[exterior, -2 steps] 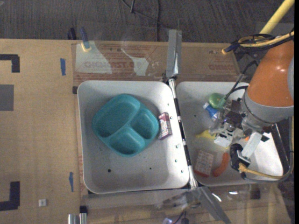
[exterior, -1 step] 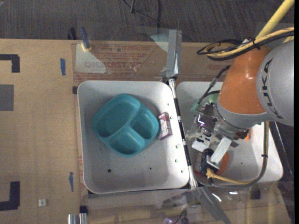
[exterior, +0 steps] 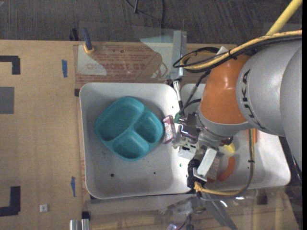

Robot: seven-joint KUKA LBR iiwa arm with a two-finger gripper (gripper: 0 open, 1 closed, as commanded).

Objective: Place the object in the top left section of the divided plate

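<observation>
Count: two shallow white bins, the left bin (exterior: 91,171) in the centre of the frame and the right bin (exterior: 273,171) at the lower right, largely covered by one arm (exterior: 259,85). One teal divided plate (exterior: 128,127) with three sections lies in the left bin, and one small pink-and-white object (exterior: 168,128) sits at that bin's right wall, just right of the plate. In the right bin, one yellow item (exterior: 229,149) and one orange item (exterior: 230,169) show; anything more there is hidden by the arm.
</observation>
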